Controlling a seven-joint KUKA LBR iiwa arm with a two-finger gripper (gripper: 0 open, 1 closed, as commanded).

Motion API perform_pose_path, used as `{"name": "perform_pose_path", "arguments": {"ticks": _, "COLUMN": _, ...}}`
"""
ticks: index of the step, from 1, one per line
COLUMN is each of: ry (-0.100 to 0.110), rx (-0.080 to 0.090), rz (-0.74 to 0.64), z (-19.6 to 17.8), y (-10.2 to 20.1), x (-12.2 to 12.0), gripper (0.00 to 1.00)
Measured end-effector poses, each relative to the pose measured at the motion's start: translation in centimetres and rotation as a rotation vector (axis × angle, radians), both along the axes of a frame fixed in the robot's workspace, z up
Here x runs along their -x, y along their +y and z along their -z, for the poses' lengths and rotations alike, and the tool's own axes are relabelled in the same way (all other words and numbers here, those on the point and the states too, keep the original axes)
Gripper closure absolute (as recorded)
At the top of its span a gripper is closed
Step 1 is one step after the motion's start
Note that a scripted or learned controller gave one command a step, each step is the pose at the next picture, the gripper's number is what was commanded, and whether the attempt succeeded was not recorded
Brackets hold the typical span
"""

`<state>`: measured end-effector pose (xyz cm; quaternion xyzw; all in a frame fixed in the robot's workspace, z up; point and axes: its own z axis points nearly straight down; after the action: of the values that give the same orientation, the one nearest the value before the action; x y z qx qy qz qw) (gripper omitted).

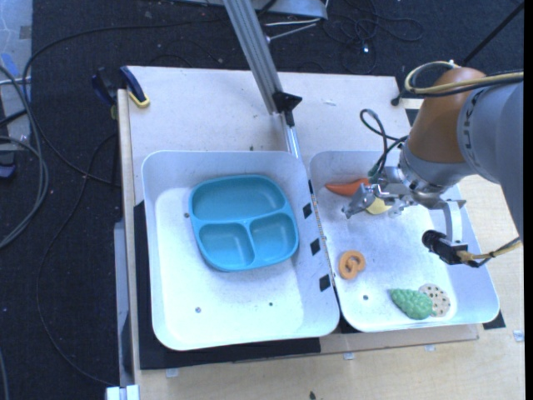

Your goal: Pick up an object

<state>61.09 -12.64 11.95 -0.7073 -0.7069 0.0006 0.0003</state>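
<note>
My gripper [364,202] hangs low over the upper part of the right bin [470,282], its metal fingers pointing left. An orange carrot-like piece [343,187] lies just above and left of the fingers. A yellow object [379,206] sits under the gripper, partly hidden by it. Lower in the same bin lie an orange pretzel-shaped ring [351,264], a green leafy piece [412,302] and a speckled cookie [434,297]. I cannot see whether anything is held between the fingers.
The left bin [166,307] holds a blue divided plate [244,222]. A grey metal pole [254,44] slants down to the gap between the bins. Cables trail from the arm's wrist over the right bin's right side.
</note>
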Motion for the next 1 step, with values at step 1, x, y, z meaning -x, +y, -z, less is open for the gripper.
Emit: {"name": "perform_pose_path", "arguments": {"ticks": 1, "ry": -0.003, "rx": 0.001, "rz": 0.0, "z": -1.22, "y": 0.0, "x": -0.06, "gripper": 1.0}}
